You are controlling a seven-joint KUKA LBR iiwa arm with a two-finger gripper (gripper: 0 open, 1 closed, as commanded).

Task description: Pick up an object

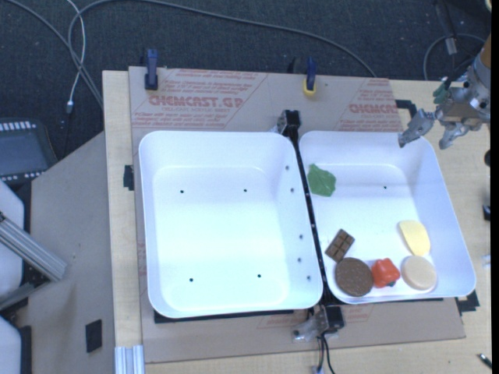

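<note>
The gripper (431,135) hung over the right bin's (444,201) far rim, arm reaching in from upper right, fingers spread w/ nothing btwn them. Objects lay apart from it: green piece (321,181) by the divider, brown disc (354,276) & chocolate (340,245) at near edge.

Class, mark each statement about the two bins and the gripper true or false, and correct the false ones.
1. The green piece lies in the right bin. True.
2. The gripper holds the green piece. False: its fingers are open over the right bin's far corner, nothing between them.
3. The brown disc lies in the left bin. False: it lies in the right bin.
4. The red piece sits between the brown disc and a cream disc. True.
</note>
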